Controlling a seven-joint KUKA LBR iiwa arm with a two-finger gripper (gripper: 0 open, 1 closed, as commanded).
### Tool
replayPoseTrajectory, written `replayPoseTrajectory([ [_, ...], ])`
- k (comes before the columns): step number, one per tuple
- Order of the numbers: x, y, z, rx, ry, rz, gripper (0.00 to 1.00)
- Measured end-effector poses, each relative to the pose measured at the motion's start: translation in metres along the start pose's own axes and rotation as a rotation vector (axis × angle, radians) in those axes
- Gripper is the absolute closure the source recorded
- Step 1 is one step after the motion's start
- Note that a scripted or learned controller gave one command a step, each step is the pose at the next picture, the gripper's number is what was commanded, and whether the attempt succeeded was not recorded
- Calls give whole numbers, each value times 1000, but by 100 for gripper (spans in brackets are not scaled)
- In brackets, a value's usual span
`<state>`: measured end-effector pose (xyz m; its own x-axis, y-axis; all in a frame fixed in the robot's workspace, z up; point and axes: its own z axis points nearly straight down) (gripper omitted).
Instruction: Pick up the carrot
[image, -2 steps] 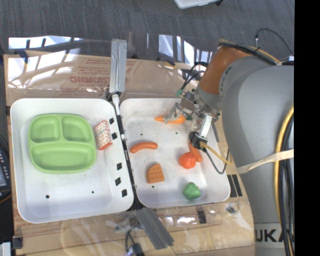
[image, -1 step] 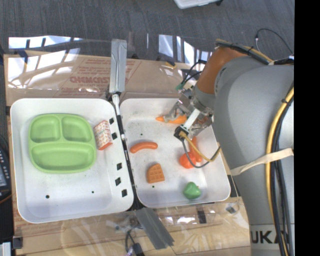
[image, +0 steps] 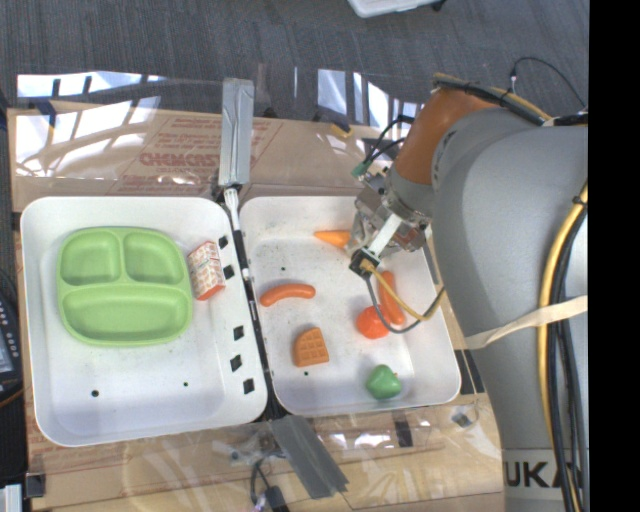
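Observation:
The carrot (image: 333, 238), a small orange cone pointing left, lies in the upper middle of the right bin (image: 300, 215). Its thick end runs under the gripper (image: 372, 222), which hangs just to its right at the end of the grey arm. The gripper's body hides where the carrot ends, and I cannot tell whether the two touch.
Also in the right bin are an orange sausage (image: 287, 294), a waffle piece (image: 311, 347), a green pepper (image: 383, 381), a red-orange tomato (image: 372, 322) and an orange strip (image: 390, 298). The left bin (image: 40, 330) holds a green divided plate (image: 124, 286) and a small printed can (image: 205, 269).

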<state>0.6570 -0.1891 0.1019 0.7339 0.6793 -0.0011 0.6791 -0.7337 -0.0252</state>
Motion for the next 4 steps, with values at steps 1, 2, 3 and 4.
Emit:
replayPoseTrajectory([
  [1,-5,-1,2,13,-13,3,0],
  [2,-23,-40,-52,-21,-1,-49,0],
  [3,-17,0,-7,-37,12,-94,0],
  [4,-5,-7,9,-23,7,378,0],
])
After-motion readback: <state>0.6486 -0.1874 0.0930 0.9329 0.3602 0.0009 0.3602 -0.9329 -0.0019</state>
